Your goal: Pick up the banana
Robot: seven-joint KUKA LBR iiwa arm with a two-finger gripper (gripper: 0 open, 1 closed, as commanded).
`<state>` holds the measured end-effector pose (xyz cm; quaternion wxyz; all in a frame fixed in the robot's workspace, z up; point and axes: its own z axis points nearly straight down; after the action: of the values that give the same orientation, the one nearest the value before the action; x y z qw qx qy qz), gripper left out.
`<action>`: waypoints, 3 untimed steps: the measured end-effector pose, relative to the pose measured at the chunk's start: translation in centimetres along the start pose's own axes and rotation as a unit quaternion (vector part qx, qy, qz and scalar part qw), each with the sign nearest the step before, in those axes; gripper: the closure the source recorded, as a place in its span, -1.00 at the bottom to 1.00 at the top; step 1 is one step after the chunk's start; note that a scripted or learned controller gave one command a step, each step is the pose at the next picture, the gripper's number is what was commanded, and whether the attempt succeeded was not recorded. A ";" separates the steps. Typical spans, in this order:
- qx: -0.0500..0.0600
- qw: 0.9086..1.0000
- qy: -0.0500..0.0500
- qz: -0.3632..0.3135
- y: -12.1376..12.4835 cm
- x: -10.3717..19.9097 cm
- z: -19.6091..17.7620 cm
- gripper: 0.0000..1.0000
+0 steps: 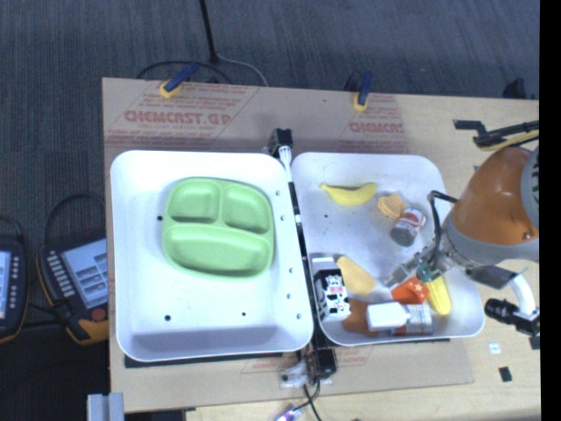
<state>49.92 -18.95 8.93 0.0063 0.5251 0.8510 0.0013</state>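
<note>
Bench bins: banana (349, 193) lies at right bin's (421, 167) far edge; gripper (427, 270), grip unclear, must travel there.

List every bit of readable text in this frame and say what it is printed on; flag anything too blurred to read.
"CHEMCAST GP": red print on the brown board under the bins, far left, blurred, so reading uncertain.
Red print on the board's far right: likely the same words, too blurred to confirm.
Labels on the small can and the white box: too small to read.
</note>
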 end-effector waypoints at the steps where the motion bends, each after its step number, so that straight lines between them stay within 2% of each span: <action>1: -0.001 1.000 0.000 0.000 0.1 0.0 -1.0 1.00; 2: 0.003 0.993 0.005 -0.116 5.7 0.4 -10.5 1.00; 3: 0.004 0.993 0.005 -0.116 5.7 0.4 -10.4 -1.00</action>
<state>54.72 -16.00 19.39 0.0001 0.4229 0.9062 0.0000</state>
